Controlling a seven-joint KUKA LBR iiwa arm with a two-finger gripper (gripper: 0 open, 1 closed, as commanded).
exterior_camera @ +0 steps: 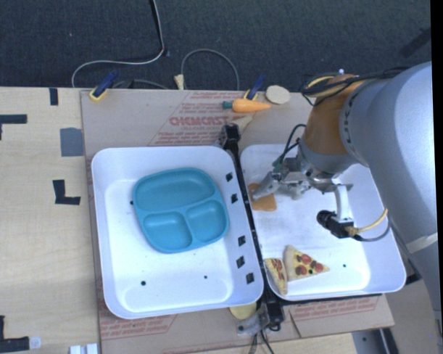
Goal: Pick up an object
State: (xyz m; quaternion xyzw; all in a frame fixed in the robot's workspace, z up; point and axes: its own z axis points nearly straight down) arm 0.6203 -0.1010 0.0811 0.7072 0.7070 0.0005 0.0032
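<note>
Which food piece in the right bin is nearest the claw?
The tan piece by the divider, beside the claw; the pizza slice lies nearer the front.

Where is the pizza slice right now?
The pizza slice lies in the right bin, near its front edge and the divider between the bins, toward the bottom of the camera view, in front of the end effector.

teal tray [180,209], white bins [110,213], orange carrot [249,105]
</note>
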